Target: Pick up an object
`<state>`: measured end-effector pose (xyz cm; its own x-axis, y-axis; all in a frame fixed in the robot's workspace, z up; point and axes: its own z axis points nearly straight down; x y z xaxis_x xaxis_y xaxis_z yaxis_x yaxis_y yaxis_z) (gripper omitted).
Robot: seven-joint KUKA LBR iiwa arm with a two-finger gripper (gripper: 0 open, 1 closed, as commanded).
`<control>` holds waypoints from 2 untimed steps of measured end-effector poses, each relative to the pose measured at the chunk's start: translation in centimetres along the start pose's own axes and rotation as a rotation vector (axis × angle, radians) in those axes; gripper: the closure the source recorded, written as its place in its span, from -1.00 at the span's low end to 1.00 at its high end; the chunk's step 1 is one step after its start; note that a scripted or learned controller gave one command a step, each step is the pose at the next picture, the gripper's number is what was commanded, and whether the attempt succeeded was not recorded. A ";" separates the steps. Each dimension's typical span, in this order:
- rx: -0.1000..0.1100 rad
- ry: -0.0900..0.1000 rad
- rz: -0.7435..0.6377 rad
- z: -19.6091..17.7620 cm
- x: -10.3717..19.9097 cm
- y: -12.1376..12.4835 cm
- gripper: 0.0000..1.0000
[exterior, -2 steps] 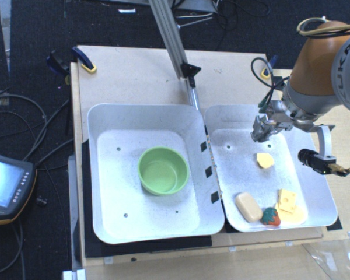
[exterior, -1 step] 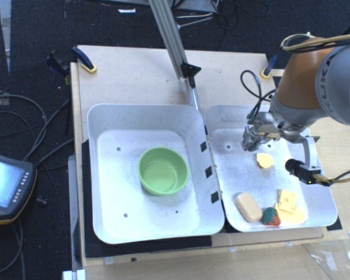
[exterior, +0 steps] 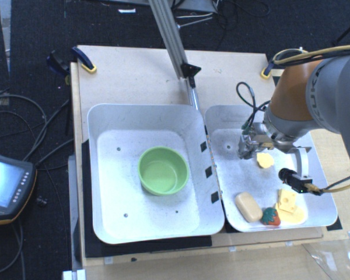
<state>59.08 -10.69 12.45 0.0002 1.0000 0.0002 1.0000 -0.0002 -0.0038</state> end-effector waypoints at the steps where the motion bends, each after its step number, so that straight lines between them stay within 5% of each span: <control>1: -0.001 0.000 -0.001 3.1 0.0 -0.1 -1.00; 2: -0.004 0.000 0.000 1.9 0.0 0.0 1.00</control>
